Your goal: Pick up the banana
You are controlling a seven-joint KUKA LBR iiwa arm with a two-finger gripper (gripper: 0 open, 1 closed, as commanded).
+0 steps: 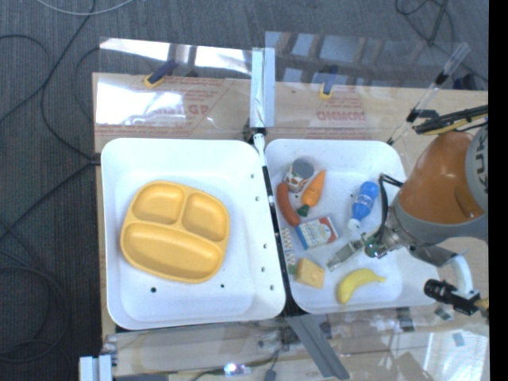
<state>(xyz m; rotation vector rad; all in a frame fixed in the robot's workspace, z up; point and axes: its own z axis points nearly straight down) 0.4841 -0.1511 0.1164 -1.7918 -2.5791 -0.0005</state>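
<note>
Above the right white bin (393, 153), the metal hand (349, 252) hovers low; I cannot tell how it stands. Just below it the curved yellow banana (359, 283) lies free on the bin floor, beside a cheese-like yellow wedge (310, 273).

A yellow three-compartment plate (175, 230) is seen lying in the left bin (119, 292). In the right bin (333, 151) a small can (300, 173), a carrot (313, 188), a sausage (286, 204), a blue bottle (363, 201), a small carton (317, 232) and a cheese wedge (310, 273) are gathered, closely grouped.
</note>
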